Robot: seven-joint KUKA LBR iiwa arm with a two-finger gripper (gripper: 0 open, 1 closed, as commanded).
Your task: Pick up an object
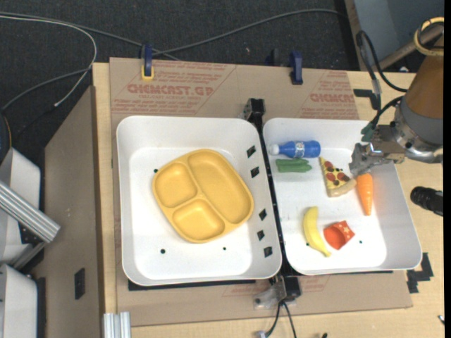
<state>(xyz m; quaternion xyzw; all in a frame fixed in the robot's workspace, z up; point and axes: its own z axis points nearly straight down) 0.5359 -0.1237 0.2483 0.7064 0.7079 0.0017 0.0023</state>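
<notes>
The things I could pick up all lie in the right bin (394, 259). Closest to me is a carrot (365, 192), lying on its length with the thin end toward the near rim. Just left of it, touching or nearly so, is a pizza slice (335, 178). Farther left along the far side lie a blue bottle (299, 148) on its side and, just beneath it, a green pea pod (292, 165). Nearer the front of the bin sit a banana (313, 231) and, right beside it, a small red piece (339, 234) I cannot name.

My jaws (365, 159) hang over the right bin's far right part, just above the carrot's top and beside the pizza slice. I cannot tell whether they are apart or together from this angle, and nothing shows clamped between them.

The left bin (134, 189) holds a yellow divided plate (203, 194) with three compartments, set at a slant in the middle; no objects lie in its compartments. Both bins sit side by side on a cardboard sheet (211, 83) over the worktop, held by two blue clamps (148, 60) along its far edge.
</notes>
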